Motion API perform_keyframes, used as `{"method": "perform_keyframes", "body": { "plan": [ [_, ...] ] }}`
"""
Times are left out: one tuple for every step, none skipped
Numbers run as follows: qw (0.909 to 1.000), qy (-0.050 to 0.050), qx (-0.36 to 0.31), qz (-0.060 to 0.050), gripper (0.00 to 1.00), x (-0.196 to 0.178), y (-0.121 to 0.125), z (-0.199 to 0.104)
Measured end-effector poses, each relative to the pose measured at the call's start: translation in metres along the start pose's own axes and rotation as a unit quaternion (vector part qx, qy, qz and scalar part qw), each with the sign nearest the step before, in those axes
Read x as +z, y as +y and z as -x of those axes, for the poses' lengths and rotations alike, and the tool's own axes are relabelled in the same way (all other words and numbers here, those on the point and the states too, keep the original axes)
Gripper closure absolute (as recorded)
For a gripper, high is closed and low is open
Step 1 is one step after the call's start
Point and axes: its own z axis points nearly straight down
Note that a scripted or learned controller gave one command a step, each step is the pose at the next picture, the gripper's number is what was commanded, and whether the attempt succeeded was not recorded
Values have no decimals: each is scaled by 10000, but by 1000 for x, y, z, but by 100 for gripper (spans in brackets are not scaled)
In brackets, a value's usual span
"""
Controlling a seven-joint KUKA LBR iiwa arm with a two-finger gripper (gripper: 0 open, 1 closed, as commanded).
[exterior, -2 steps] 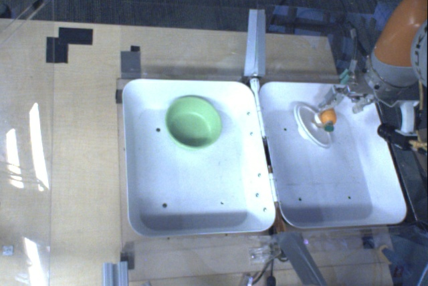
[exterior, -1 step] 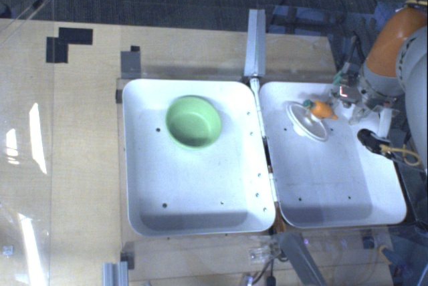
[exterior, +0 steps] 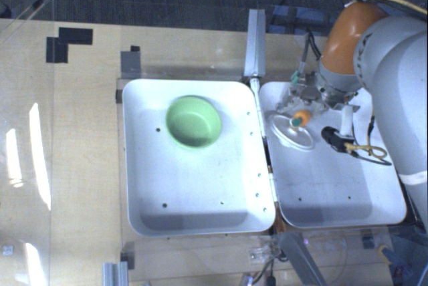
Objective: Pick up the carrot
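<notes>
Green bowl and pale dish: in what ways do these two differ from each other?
The green bowl sits in the left bin; the pale dish sits in the right bin. The bowl looks deep and solid green, the dish shallow and whitish. The carrot rests at the dish's far rim, well apart from the bowl. Both are round and stand upright.

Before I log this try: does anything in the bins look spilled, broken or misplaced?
Nothing stands out. The green bowl sits upright in the left bin; the carrot lies by a pale dish in the right bin, below the gripper.
</notes>
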Motion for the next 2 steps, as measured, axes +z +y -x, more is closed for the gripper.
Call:
{"method": "perform_keyframes", "body": {
  "plan": [
    [10000,-1,-25,35,100,-14,2,-2],
    [9905,-3,-1374,1,100,-126,1,-26]
  ]
}}
